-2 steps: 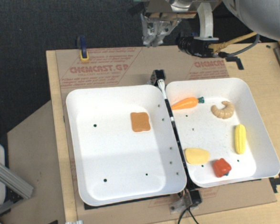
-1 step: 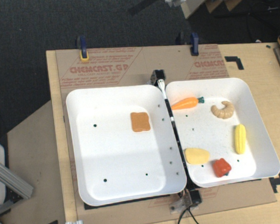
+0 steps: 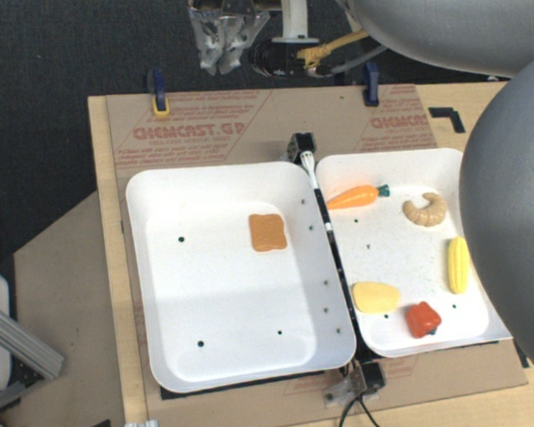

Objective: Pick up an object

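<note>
Two white bins sit side by side on a brown board covering the worktop (image 3: 116, 264). The left bin (image 3: 163, 288) holds one thing, a tan toast slice (image 3: 267, 233), lying flat a little above and right of the bin's middle.

The right bin (image 3: 394, 336) holds five things. A carrot (image 3: 353, 196) lies near the top left corner, close to the divide between the bins, its green end pointing right. A beige croissant (image 3: 426, 210) lies right of it, apart. A yellow corn cob (image 3: 458, 265) lies along the right side, below the croissant. A pale yellow lemon-like piece (image 3: 376, 296) sits near the lower left, and a red pepper (image 3: 423, 319) sits just beside it to the lower right, near the front wall.

The grey arm (image 3: 515, 236) bulks large over the right edge and top right, covering part of the right bin. Whether the tool is wide or narrow cannot be told.
</note>
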### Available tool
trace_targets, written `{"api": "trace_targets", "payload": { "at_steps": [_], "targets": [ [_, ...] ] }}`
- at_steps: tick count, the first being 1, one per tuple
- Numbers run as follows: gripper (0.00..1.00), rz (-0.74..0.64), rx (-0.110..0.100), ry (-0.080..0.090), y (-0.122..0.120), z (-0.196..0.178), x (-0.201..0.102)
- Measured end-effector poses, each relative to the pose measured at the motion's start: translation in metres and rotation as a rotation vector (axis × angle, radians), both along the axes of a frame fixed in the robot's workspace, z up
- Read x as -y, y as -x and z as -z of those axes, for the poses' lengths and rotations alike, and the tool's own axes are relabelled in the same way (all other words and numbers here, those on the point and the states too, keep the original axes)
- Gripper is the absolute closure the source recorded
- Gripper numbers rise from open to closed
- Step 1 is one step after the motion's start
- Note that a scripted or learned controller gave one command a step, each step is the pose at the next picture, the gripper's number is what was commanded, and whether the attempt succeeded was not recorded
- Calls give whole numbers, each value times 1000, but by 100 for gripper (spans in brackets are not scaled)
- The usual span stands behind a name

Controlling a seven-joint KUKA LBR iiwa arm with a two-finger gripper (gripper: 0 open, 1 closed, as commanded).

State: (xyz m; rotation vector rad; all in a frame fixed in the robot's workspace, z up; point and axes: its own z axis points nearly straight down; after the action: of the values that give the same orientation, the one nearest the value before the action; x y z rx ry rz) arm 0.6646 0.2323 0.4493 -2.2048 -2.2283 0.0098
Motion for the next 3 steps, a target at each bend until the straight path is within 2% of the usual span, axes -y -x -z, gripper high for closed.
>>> {"api": "trace_targets", "payload": {
  "at_steps": [1, 2, 3],
  "targets": [
    [100, 11, 21, -2, -2, -92, 20],
    [100, 8, -11, 6, 47, 90, 7],
    [100, 11, -5, 4, 97, 180, 8]
  ]
}}
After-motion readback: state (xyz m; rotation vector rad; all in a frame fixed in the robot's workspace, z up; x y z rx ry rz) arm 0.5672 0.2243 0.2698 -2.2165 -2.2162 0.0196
